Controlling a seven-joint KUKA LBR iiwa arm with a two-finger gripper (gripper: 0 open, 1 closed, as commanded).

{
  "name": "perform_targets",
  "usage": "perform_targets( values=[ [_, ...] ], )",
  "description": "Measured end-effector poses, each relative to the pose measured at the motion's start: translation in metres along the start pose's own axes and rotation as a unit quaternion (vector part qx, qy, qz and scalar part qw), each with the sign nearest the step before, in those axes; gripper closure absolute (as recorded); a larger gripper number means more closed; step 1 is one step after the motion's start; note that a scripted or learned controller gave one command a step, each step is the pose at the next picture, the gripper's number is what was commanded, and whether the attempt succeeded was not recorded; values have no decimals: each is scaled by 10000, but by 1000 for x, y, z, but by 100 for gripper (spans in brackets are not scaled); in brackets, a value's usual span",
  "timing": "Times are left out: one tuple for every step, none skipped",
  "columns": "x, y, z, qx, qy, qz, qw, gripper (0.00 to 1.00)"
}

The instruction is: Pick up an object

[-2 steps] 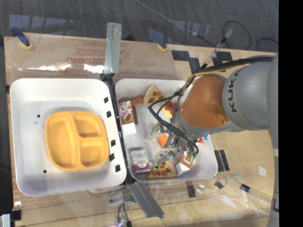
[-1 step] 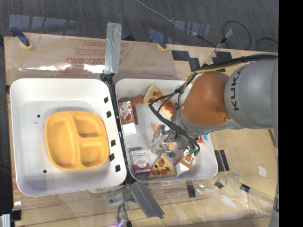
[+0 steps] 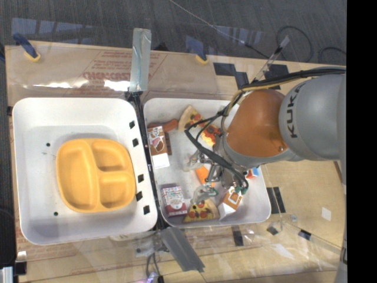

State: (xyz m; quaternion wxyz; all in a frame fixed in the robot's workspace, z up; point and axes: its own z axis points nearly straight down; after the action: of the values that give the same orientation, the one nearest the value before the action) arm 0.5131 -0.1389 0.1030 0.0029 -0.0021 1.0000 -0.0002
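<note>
1. Dark carpet runs behind the table (image 3: 306, 175), whose top is covered with clear plastic sheeting and marked with bits of black tape.
2. Grey arm (image 3: 315, 119) enters from the right; its orange band (image 3: 256, 125) hangs over the right bin.
3. Left bin (image 3: 35, 122): white, shallow, holding one yellow divided tray (image 3: 94, 173) with three compartments, lying flat near the middle.
4. Right bin (image 3: 259, 208): white, cluttered with small items.
5. Tool (image 3: 215, 178) sits low over the middle of the right bin, among wires. Finger state: cannot tell from this angle; no item visibly held.
6. Items in the right bin: brown carton (image 3: 158, 141) along the left wall; small maroon box (image 3: 172, 198) at the lower left; pizza slice (image 3: 202, 211) beside it at the bottom edge; a second pizza slice (image 3: 189, 117) near the top wall; orange piece (image 3: 202, 174) just beside the tool.
</note>
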Motion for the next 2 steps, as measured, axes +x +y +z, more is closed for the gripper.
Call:
perform_targets(
  values=[
    [3,1,10,-5,35,579,9983,0],
    [1,3,0,-4,22,536,9986,100]
  ],
)
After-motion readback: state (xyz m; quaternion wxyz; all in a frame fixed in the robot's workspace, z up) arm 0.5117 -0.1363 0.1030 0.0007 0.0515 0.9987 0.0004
